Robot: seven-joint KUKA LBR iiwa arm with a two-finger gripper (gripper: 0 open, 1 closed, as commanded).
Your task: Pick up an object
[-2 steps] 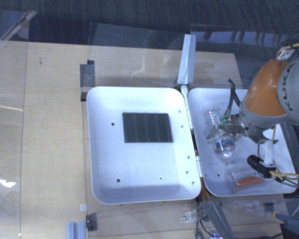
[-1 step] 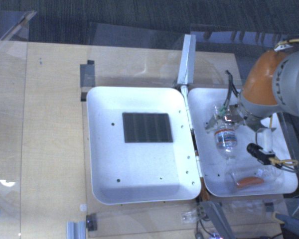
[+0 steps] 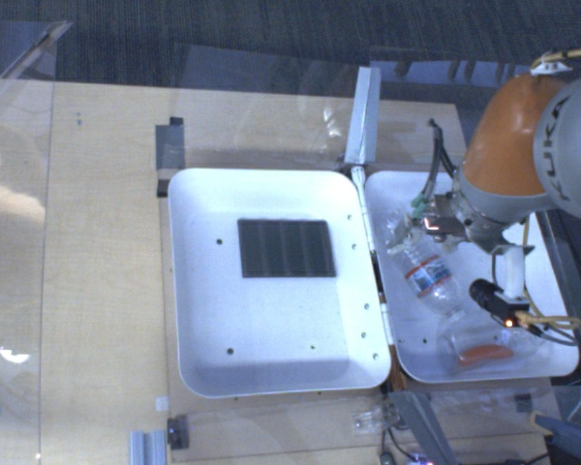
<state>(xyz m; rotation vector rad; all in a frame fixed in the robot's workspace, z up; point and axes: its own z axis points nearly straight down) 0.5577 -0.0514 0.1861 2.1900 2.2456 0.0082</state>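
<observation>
Arm (image 3: pixel 571 143) casing: grey letters read "KU", the start of the maker's name, cut off at the picture's edge.
Bottle (image 3: pixel 428 274) label: blue, print too small to read.

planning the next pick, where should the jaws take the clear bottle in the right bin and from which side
Likely across the clear plastic bottle's labelled middle, coming straight down. It lies on its side, slanted across the right bin, so the jaws should close across its narrow width, not along its length.

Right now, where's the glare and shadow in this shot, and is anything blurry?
Camera view: glare washes the bench at far left; soft shadow pools along the left bin near its front wall; the clear plastic bottle in the right bin looks smeared and indistinct.
</observation>
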